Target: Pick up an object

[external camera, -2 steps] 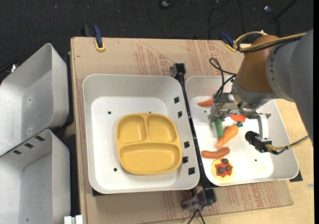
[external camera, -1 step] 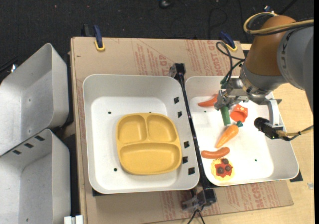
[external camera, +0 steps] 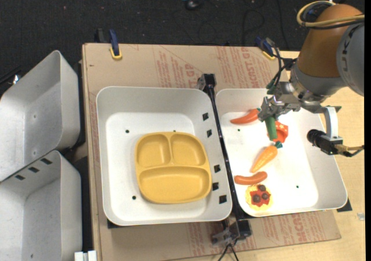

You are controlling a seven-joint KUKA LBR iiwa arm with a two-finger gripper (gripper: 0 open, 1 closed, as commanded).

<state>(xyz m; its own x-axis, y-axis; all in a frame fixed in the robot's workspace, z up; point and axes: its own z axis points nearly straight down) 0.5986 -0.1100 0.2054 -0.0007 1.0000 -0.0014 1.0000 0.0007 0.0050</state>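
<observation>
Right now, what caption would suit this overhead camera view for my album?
Grey-and-orange robot arm's gripper poised over toy foods in the right white bin; a yellow divided plastic plate sits in the left white bin.

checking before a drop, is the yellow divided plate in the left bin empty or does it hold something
Empty: the yellow divided plate shows three bare compartments.

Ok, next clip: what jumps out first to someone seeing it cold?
The yellow divided plate sits alone in the left bin. The right bin holds bright toy food, among them a carrot and a sausage, with the gripper low over its far end.
</observation>
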